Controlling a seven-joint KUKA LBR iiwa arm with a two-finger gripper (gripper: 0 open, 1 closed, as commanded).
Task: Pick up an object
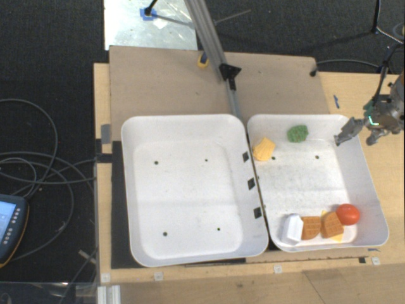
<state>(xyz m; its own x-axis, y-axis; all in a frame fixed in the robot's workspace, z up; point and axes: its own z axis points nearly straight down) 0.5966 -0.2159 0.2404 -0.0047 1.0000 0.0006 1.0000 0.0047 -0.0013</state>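
My gripper (361, 133) hangs at the far right edge of the right bin (373, 189), its two fingers spread apart with nothing between them. A green lumpy object (297, 133) lies near the bin's back wall, left of the gripper. A yellow block (264, 149) sits at the back left corner. Along the front wall lie a white cup-like piece (292, 228), two orange-brown blocks (311, 227) (331, 224) and a red ball (347, 214).
The left bin (133, 189) stands beside the right one, joined by black clips (251, 183). A grey pole (209, 33) slants across the back of the bench. Cables and a tablet (9, 223) lie on the floor at left.
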